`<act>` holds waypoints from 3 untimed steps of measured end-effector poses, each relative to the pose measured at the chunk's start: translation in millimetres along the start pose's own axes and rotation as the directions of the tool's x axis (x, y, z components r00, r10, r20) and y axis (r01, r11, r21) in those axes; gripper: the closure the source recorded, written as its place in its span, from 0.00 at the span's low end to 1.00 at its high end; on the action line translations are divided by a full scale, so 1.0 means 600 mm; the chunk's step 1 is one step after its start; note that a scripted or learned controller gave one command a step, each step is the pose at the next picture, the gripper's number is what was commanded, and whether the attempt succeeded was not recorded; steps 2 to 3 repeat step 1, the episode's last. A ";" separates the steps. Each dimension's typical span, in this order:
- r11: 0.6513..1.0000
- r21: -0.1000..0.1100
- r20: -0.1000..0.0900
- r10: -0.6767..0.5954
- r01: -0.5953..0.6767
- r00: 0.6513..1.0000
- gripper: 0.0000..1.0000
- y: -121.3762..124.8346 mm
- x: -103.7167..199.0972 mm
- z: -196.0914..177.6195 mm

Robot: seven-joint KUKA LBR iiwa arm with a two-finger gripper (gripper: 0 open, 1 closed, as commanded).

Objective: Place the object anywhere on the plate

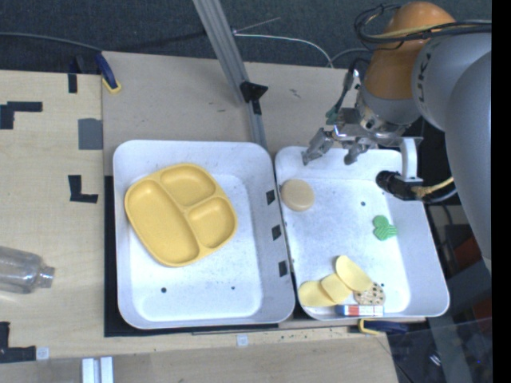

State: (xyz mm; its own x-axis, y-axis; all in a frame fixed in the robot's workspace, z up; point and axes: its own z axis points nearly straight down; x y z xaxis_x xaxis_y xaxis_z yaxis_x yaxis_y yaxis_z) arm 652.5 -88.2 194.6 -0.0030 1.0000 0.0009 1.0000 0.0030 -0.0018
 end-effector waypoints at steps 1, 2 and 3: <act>1.000 0.000 -0.002 -0.003 0.003 1.000 1.00 0.000 0.003 -0.016; 1.000 0.000 -0.002 -0.003 0.003 1.000 1.00 0.000 0.003 -0.016; 1.000 0.000 -0.002 -0.003 0.003 1.000 1.00 0.000 0.003 -0.016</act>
